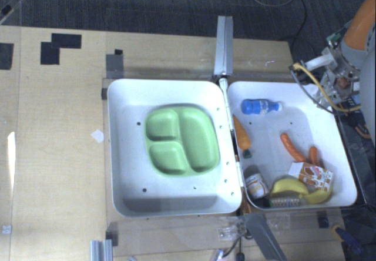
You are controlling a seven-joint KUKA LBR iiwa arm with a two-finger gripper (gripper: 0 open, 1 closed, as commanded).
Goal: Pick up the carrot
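Pale wooden bench under me, dark carpet beyond it at the far side, two white bins side by side. Left bin (117,136) carries a green divided tray (182,139). Right bin (338,154) carries the clutter.

Carrot (241,134): orange, tapered, with a dark stub at its near end. It lies hard against the right bin's left wall, just beside the ridge between the bins. Long axis runs far-to-near, tilted a little, the near end drifting rightward. Blue bottle (260,106) sits just beyond its far tip. A small tin (255,184) sits nearer than its stub end.

Other orange items in the same bin: two sausage-like pieces (292,146), well right of the carrot. Easy to confuse by colour. Banana (296,189) and a printed carton (316,177) lie in the near right corner.

My gripper (332,80) hangs at the far right corner of the right bin, above the rim, cables looped round it. State of the fingers: cannot tell, too small and tangled in wiring from this angle. I see nothing held.

Bearing: carrot lies left and slightly near of me, across the bin's full width. Judgement: wall contact leaves little room for a finger on the left side, so closing across the short axis looks tight.
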